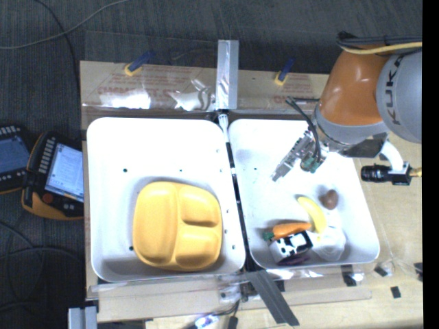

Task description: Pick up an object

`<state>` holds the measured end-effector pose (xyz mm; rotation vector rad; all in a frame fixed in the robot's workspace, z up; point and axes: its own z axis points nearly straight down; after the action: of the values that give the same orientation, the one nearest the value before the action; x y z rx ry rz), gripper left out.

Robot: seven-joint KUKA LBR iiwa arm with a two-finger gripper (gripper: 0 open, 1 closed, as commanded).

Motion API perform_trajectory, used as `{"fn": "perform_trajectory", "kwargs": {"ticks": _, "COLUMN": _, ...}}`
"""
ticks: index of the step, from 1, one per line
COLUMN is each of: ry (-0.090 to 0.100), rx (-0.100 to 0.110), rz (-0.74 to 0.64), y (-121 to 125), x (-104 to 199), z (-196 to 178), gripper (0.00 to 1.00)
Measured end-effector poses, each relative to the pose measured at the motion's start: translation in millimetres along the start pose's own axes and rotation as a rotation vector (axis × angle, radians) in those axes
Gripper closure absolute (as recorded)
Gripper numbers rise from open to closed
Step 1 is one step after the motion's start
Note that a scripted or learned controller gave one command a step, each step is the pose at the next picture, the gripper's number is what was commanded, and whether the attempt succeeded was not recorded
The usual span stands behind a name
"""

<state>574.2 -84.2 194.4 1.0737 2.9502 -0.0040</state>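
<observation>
Hovering over the upper middle of the right bin (240, 184), my hand (285, 168) grips nothing, though I cannot tell how far apart it stands. Along the bin's lower right I see a banana (313, 212), a brown round object (330, 198), a carrot (288, 229) and a black-and-white item (295, 242). A yellow divided tray (178, 223) lies in the left bin (110, 149).

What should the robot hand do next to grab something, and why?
Probably slide toward the near corner of the right bin and then come down. The gripper hovers above bare white floor, with nothing between its fingers. The toys sit nearer the front: a banana, a small brown ball and a carrot.
</observation>
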Motion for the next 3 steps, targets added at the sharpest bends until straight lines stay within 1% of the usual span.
{"fn": "perform_trajectory", "kwargs": {"ticks": 1, "ry": -0.001, "rx": -0.001, "rz": -0.198, "y": -14, "x": -27, "z": -26, "gripper": 1.00}}
{"fn": "perform_trajectory", "kwargs": {"ticks": 2, "ry": 0.001, "rx": -0.003, "rz": -0.462, "y": 47, "x": 28, "z": 3, "gripper": 1.00}}
{"fn": "perform_trajectory", "kwargs": {"ticks": 3, "ry": -0.003, "rx": -0.004, "rz": -0.806, "y": 41, "x": 23, "z": -32, "gripper": 1.00}}
